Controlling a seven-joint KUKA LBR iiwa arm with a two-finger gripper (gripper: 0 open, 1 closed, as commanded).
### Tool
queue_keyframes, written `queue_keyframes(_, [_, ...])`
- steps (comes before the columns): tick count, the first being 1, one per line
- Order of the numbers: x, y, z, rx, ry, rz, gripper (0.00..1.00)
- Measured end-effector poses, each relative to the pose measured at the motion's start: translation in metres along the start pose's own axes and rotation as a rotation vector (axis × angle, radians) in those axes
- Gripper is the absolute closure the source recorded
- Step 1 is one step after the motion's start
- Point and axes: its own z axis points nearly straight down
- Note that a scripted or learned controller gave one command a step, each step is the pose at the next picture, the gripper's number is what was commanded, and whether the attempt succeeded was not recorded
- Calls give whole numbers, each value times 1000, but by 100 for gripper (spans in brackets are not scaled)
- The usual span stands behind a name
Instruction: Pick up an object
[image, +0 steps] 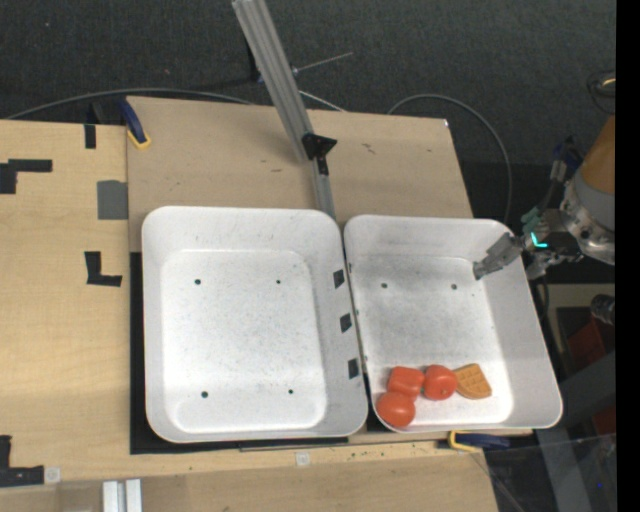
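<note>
Three red round objects lie together at the near edge of the right bin (520, 330): one (405, 379), a second (440, 382) to its right, and a third (396, 408) just in front. An orange-brown wedge-shaped piece (474, 382) rests against the second one's right side. My gripper (512, 256) hangs over the right bin's far right rim, well away from the objects, with nothing seen in it. The arm's orange band (603, 160) shows at the right edge of the view.
The left bin (160, 300) sits beside the right one, their rims touching in the middle. A slanted metal bar (285, 85) reaches from the top down to the bins' far junction. Black tape marks and a grey patch lie on the wooden bench at the left.
</note>
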Motion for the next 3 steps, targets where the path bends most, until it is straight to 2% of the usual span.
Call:
queue_keyframes(1, [0,1,-3,-4,-1,-2,0])
queue_keyframes(2, [7,-3,60,2,0,-1,0])
queue_keyframes(3, [2,0,121,2,0,-1,0])
